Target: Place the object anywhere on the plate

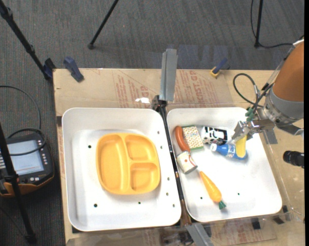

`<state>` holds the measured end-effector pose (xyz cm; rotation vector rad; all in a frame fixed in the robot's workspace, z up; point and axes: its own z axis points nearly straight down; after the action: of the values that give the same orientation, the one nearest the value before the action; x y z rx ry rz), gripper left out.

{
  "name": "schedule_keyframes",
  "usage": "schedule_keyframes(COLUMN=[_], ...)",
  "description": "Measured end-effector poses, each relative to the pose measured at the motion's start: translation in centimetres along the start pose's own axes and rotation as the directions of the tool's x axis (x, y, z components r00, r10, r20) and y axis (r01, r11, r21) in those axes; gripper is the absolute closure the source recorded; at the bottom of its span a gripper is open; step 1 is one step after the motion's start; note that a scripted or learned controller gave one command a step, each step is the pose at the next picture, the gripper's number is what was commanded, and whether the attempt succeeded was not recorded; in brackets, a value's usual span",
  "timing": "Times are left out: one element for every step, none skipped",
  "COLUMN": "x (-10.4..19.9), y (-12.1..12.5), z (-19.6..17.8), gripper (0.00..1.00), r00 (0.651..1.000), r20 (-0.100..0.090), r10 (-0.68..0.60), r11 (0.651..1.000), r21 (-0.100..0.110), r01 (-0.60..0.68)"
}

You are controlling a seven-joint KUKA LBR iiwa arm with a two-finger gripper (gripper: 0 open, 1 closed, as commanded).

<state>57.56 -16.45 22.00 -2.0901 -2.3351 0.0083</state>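
The arm reached in from the right and its end effector (245,128) hung low over the right bin (256,193), right above a small yellow piece (241,146) lying against a blue bottle-shaped toy (227,150). Whether it was parted or closed, I could not tell; the tip was too small and cluttered, and nothing was clearly in its grip.

The yellow piece looked like the intended object, though that was a guess from where the tool hovered. It sat near the middle of the right bin, touching the blue toy, with a black-and-white item (214,134) just beside them. It looked like light, hard plastic play food: stiff, smooth, probably slippery, not fragile. Its narrow body suggested a pinch across the short width at mid-length, with the blue neighbour crowding 1 side.

Further left lay a red sausage shape (180,137), a patterned green block (193,137), a small white carton (186,161) and a carrot (212,187). The yellow plate (127,163), with 3 compartments, waited in the left bin (77,137), well apart across the divider, on the desk (123,86).
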Motion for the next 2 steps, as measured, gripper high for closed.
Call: schedule_keyframes(x=[7.1, 15.9], y=[-1.9, -0.4], z=[3.1, 3.7], gripper=[1.00, 1.00], r00=[0.989, 0.933], r20=[0.000, 0.000], r10=[-0.149, -0.361], r11=[0.989, 0.933], r21=[0.000, 0.001], r01=[0.149, 0.361])
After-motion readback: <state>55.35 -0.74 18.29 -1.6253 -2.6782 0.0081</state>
